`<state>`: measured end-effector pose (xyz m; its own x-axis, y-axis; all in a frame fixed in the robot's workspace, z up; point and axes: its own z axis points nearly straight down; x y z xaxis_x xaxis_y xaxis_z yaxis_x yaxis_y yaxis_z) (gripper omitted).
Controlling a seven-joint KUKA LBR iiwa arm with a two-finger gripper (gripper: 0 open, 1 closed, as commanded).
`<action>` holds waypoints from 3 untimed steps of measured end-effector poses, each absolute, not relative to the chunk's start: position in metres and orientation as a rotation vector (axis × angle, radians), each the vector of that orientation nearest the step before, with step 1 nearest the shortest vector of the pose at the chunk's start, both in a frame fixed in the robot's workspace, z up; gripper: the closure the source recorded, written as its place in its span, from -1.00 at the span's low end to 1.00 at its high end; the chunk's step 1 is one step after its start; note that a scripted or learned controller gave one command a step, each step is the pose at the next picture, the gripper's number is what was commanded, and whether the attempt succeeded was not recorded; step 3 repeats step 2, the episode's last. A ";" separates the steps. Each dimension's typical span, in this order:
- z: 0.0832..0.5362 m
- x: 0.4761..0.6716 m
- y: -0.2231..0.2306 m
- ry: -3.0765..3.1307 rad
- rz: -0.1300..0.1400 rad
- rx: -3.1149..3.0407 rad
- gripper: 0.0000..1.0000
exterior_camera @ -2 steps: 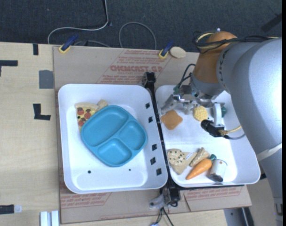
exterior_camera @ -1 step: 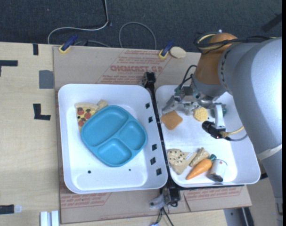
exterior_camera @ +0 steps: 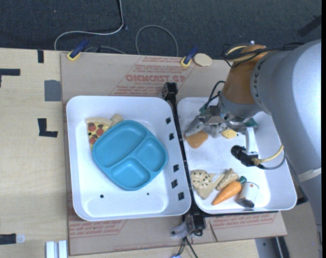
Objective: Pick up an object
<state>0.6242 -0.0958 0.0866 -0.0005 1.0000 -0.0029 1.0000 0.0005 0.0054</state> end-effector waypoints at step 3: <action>0.086 0.617 -0.097 2.220 0.004 2.218 -1.00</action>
